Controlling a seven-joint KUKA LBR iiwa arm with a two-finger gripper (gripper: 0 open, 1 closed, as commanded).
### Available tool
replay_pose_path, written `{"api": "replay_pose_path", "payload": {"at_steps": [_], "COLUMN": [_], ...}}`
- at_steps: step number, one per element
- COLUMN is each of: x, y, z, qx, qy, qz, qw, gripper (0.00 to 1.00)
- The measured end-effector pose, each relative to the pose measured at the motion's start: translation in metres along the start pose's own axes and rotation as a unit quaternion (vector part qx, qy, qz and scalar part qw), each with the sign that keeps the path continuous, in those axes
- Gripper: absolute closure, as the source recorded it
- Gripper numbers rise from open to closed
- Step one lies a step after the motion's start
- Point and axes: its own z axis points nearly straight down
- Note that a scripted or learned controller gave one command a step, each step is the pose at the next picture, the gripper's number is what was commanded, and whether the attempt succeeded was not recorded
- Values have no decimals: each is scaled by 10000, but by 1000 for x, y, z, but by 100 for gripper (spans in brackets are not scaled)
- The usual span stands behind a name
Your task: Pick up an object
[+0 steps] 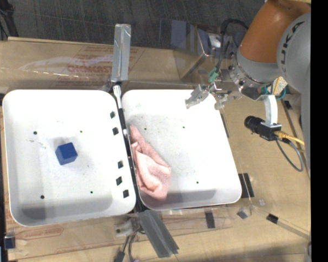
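Fingers point(199, 95) look spread apart w/ nothing between them; I see the gripper point(204, 99) over the right bin's point(218, 187) far edge. Pink cloth point(150, 168) lies bunched by that bin's left wall. Blue cube point(66, 153) sits in left bin point(22, 212).

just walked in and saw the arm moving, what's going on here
A KUKA arm reaches in from the right with its gripper over the far edge of the right bin, holding nothing. A pink cloth lies crumpled along that bin's left wall. A blue cube sits in the left bin. Nothing has been picked up yet.
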Motion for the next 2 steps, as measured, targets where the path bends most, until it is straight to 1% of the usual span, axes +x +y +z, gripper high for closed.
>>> {"api": "replay_pose_path", "payload": {"at_steps": [1,2], "x": [90,61], "y": [-16,-22], "z": [85,188], "qx": [4,-26], "qy": [-3,1], "qz": [-482,-858], "qw": [9988,9963], "gripper": [0,0]}}
